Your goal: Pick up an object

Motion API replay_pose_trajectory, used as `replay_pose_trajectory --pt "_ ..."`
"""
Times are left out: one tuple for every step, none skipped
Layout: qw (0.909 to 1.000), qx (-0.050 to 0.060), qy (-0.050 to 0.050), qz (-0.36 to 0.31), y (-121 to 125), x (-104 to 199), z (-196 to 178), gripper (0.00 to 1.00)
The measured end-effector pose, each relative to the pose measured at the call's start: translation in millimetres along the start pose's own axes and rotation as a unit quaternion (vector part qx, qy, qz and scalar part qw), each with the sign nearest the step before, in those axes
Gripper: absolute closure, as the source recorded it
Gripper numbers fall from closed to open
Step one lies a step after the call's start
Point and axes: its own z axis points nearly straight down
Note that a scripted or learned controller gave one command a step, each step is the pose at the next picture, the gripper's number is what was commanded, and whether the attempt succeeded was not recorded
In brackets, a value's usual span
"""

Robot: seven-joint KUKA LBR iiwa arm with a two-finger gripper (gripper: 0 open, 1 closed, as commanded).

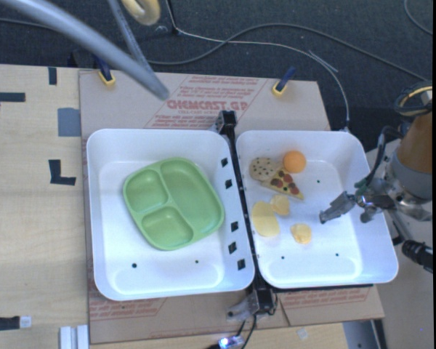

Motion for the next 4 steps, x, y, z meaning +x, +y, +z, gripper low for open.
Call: replay_pose_trajectory --pt "1.0000 -0.006 -0.002 -0.002 3 0 -7 0.00" --pt "1.0000 -0.004 -0.001 -0.002 0 6 56 0.00" --pt "1.0000 -0.005 -0.001 -0.002 -1 7 109 0.00" --pt "1.0000 -0.005 0.000 -0.003 0 8 97 1.00"
